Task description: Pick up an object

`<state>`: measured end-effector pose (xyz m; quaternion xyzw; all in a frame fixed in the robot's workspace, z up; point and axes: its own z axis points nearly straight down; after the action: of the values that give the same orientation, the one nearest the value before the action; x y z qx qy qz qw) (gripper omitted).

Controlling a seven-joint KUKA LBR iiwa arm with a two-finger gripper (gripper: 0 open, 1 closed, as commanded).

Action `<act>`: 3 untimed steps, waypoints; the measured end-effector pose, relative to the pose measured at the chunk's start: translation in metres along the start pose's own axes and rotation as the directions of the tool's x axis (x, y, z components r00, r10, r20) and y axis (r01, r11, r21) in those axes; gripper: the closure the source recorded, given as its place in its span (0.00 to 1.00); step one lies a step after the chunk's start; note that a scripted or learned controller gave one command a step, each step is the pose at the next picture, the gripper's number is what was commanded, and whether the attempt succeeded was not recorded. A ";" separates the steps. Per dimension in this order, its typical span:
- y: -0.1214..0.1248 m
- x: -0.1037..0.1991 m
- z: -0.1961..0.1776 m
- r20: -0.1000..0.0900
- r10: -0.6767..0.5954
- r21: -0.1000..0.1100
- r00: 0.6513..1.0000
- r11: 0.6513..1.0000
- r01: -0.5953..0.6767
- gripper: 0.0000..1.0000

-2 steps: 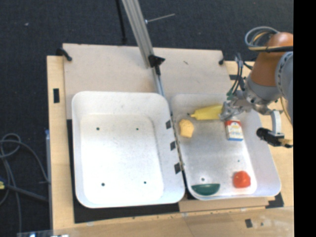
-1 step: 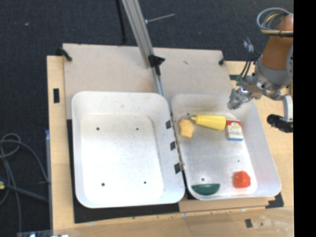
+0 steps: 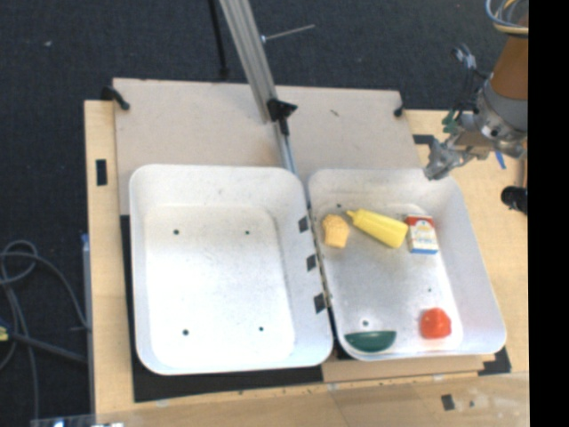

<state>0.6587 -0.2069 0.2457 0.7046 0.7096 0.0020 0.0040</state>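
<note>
Lying untouched in the right bin (image 3: 471,238), a yellow corn-like object (image 3: 379,228) is seen near the far edge, flanked by a small yellow lump (image 3: 335,230) and a red-and-white carton (image 3: 422,236). A red ball (image 3: 435,324) and green bowl (image 3: 371,339) are set by the near edge. Nothing is lifted yet; the gripper (image 3: 438,165) is poised above the far right corner, its state untellable.

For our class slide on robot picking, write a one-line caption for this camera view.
Arm's pincer hovers above the right bin, which holds a yellow corn cob, red ball and small carton.
</note>
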 end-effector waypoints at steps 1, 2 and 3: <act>0.000 -0.002 0.003 0.002 -0.001 0.005 1.000 1.000 0.001 1.00; 0.001 0.042 0.010 -0.001 0.003 0.007 1.000 1.000 -0.003 1.00; -0.002 0.102 0.001 -0.003 0.000 0.007 1.000 1.000 0.000 1.00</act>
<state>0.6556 -0.1049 0.2444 0.7047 0.7095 0.0007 0.0003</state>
